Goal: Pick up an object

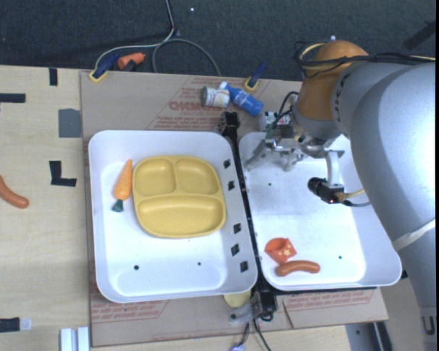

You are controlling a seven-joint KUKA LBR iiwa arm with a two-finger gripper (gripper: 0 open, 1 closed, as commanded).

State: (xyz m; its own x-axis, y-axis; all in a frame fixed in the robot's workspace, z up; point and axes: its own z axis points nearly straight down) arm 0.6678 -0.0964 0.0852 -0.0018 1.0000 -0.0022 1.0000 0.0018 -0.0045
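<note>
A: Where's the gripper [282, 151] sitting?

B: I'm seeing it hanging over the top-left part of the right bin [351, 218], upper centre-right of the frame — the grey arm [395, 123] is coming in from the right. Jaws? I can't tell, the wrist is covering them.

A: Anything to pick up?

B: A red piece [281, 249] and a sausage [298, 268] are lying near the right bin's lower-left corner, just beside each other, well apart from the gripper. In the left bin [106, 269] a yellow divided plate [179, 196] is sitting mid-bin, with a carrot [123, 181] just beside its left edge.

A: Outside the bins?

B: Another sausage [9, 191] is lying on the bench [29, 269] at far left — and a blue-and-white bottle [234, 97] is lying above the bins.
</note>
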